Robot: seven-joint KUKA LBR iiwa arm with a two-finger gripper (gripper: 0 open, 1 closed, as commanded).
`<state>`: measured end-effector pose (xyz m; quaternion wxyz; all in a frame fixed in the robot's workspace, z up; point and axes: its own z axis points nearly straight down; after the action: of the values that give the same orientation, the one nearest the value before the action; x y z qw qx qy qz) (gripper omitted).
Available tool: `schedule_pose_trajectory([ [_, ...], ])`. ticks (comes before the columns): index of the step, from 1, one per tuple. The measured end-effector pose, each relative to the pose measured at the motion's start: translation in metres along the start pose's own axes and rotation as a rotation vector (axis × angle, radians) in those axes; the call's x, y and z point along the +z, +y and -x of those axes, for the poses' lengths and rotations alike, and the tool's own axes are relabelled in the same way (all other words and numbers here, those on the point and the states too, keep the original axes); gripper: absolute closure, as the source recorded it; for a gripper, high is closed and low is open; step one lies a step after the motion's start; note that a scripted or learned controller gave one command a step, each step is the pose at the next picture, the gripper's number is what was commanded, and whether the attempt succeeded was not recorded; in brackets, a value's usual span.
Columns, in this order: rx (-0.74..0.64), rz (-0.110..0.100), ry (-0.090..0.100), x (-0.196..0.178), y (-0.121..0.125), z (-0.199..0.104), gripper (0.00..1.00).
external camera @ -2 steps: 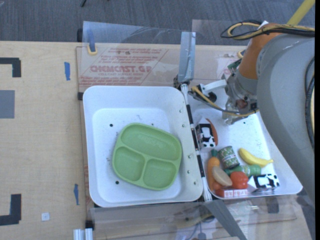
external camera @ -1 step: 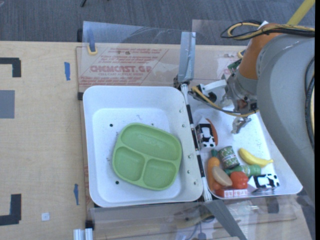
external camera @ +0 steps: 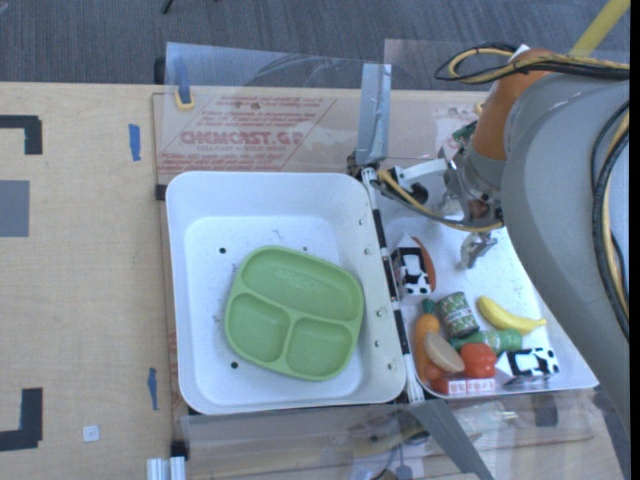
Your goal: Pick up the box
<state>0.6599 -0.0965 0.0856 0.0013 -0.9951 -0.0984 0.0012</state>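
Camera view, green tray (external camera: 293,313) in left bin (external camera: 190,268)

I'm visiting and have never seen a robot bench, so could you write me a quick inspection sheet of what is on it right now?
Surface: wooden bench bearing two white bins, the left bin and the right bin.
Job's things: black-and-white cow-pattern box at the right bin's left wall; a similar one near its front corner.
Clutter: green divided tray in the left bin; banana, green can and other toy foods in the right bin.
Grippers: gripper over the right bin, nothing seen between its fingers.
Cables: yellow and black cables on the arm.
Surroundings: clear panels, grey carpet.
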Motion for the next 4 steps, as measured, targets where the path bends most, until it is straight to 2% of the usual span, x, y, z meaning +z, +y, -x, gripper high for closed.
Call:
schedule_pose_trajectory([
  [1, 0.005, 0.0, 0.005, -0.011, 0.002, -0.001, 1.0],
  [2, -0.051, 0.002, -0.001, 0.0, 0.066, 0.031, 1.0],
  [3, -0.056, 0.0, -0.001, 0.0, 0.062, 0.029, 0.0],
  [4, -0.008, -0.001, 0.003, -0.001, 0.0, 0.051, 0.0],
])
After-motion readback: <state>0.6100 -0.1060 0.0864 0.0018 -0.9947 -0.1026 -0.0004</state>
